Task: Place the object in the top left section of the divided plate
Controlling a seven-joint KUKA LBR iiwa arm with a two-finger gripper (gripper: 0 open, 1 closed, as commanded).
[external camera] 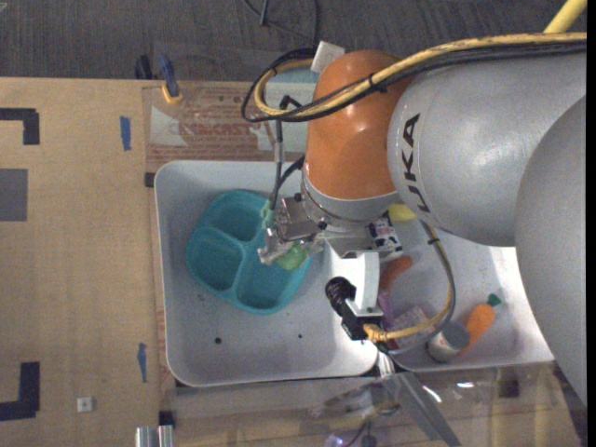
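brown bench board and dark floor frame two white bins (pixel 186 343), and the teal plate (pixel 223 250) lies in the left one, toward its 10 o'clock corner. a small light-green object (pixel 294 257) shows at the plate's 3 o'clock rim, right under the gripper (pixel 282 246), and seems to sit between the metal fingers, so i judge the gripper is closed on it, though the wrist hides much of the contact. the object looks soft-edged, pale green, small beside any plate section; its shape is too hidden to name. it hangs over the rim and the near sections, not over the section the task wants, so a release here would likely drop it in the wrong section or on the rim, from which it could roll into the bin. the hold also looks shallow, so a quick sideways move might shake it loose. low fingers could catch a divider ridge and push the light plate along the bin floor. at 4 o'clock, in the right bin, lie a carrot (pixel 480 320) and other toys, well apart.
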